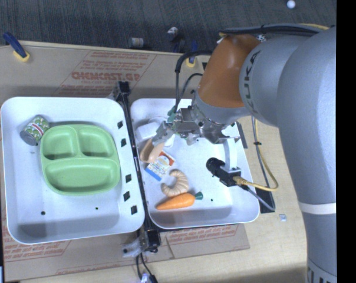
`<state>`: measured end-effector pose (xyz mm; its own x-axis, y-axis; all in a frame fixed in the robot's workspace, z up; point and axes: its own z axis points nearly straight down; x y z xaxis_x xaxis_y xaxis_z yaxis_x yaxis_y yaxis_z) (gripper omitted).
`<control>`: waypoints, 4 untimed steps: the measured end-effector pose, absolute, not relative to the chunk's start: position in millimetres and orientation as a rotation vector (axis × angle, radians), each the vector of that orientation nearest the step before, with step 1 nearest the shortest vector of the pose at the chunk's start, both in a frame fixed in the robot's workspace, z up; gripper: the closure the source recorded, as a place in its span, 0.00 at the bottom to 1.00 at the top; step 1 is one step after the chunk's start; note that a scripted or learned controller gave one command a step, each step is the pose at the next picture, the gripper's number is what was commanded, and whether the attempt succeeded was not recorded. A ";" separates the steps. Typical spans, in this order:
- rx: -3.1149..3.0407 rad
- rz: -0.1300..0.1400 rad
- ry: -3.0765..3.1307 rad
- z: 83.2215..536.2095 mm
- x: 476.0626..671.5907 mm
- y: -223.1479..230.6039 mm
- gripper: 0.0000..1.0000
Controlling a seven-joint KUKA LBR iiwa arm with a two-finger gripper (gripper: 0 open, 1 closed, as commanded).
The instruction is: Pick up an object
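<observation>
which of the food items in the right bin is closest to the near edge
The orange carrot. It lies nearest the right bin's near edge, below the beige croissant-like piece.

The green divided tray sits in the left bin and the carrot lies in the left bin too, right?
Not quite. In the camera view the green tray is in the left bin, but the carrot lies in the right bin, near its front edge.

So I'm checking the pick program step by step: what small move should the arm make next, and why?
Probably lower a little onto the tan piece. The gripper sits over the right bin's upper left, nearest that piece and the small packet, with nothing visible in its grasp. The carrot and ring lie farther toward the near edge. Whether the grip would land cleanly is unclear.
</observation>
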<state>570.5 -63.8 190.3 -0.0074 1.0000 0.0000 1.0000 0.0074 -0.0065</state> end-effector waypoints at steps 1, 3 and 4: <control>-2.214 0.002 -2.227 201.1 604.5 -67.7 0.00; -2.214 0.004 -2.226 222.7 510.1 -49.4 1.00; -2.215 0.004 -2.226 222.7 510.1 -49.4 0.00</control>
<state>510.1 -49.4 222.7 -0.0049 1.0000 -0.0009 1.0000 0.0049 -0.0024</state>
